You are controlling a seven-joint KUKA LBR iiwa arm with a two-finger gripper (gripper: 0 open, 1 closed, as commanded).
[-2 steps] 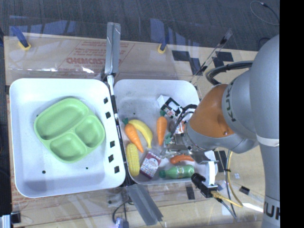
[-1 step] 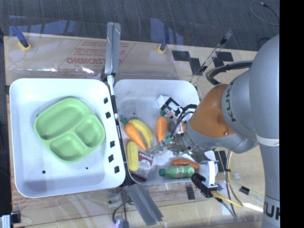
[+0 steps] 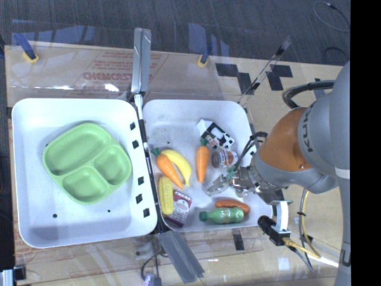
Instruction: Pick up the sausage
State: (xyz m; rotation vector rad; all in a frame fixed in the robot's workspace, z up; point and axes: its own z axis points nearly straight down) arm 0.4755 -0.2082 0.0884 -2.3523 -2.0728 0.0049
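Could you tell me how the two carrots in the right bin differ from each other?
The carrot beside the banana lies slanted, its tip toward the corn cob, and touches the banana. The carrot in mid-bin lies nearly straight up the view and stands apart, closer to the gripper. Both are orange and tapered.

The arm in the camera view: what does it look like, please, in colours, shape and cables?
The arm is bulky and rounded, grey, with a glossy orange band above the wrist and dark lettering on the grey shell. Black cables loop along it. The gripper is small, of silvery metal.
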